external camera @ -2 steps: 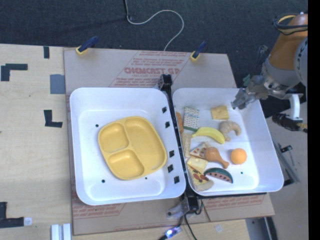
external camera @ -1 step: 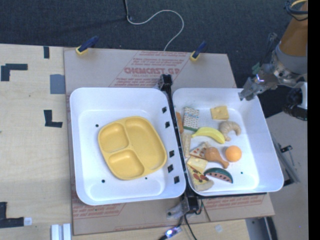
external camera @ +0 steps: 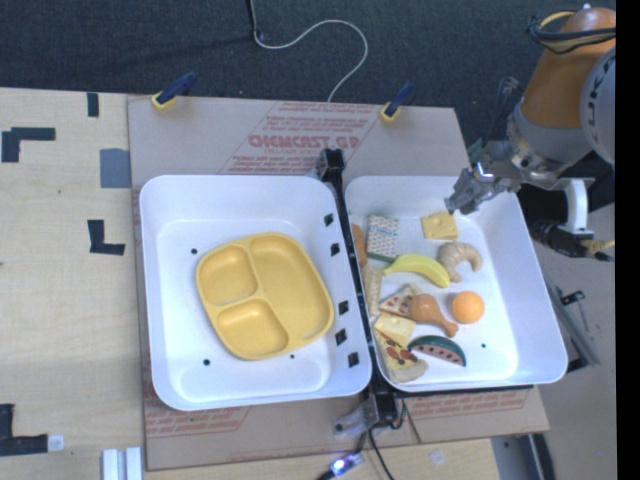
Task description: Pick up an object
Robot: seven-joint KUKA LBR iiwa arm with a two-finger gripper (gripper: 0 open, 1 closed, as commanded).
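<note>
Fingers [external camera: 466, 200] hovered at right bin's [external camera: 530, 268] 1 o'clock rim, spread indiscernible, nothing visibly held. Nearest cheese wedge [external camera: 439, 227] at their 7 o'clock: likely light, rigid, slick plastic; pinch flat sides.

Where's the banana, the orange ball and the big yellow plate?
banana [external camera: 418, 265], camera view, middle of its curve
orange ball [external camera: 467, 307], camera view, its center
yellow plate [external camera: 263, 294], camera view, ridge where its compartments meet

Only one marking is visible from my bench: red printed lettering on the flat brown cardboard sheet [external camera: 300, 138] under my two shallow white plastic bins [external camera: 160, 268]. It appears upside down in the camera view and too blurred for me to read reliably.
</note>
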